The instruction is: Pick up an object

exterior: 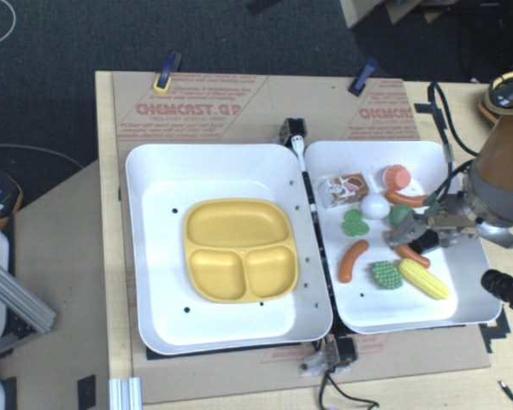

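Observation:
The right bin (393, 321) holds several toy foods. Among them are a yellow corn cob (426, 278), a bumpy green piece (386, 274), an orange-red sausage (352, 260), a green leafy piece (354, 224), a white ball (375, 206), a small printed packet (344, 189), a red round piece (398, 178) and a hot dog (406, 199). My gripper (413, 234) is low in this bin's right half, just above the corn and beside a dark green piece (400, 215). A thin orange piece (410, 254) lies right under it. Nothing is visibly lifted.
The left bin (154, 229) carries a yellow divided tray (239, 248). Black clamps (294, 130) sit at the seam between the bins. The arm's grey body (496, 186) and a cable (445, 135) overhang the right bin's right edge.

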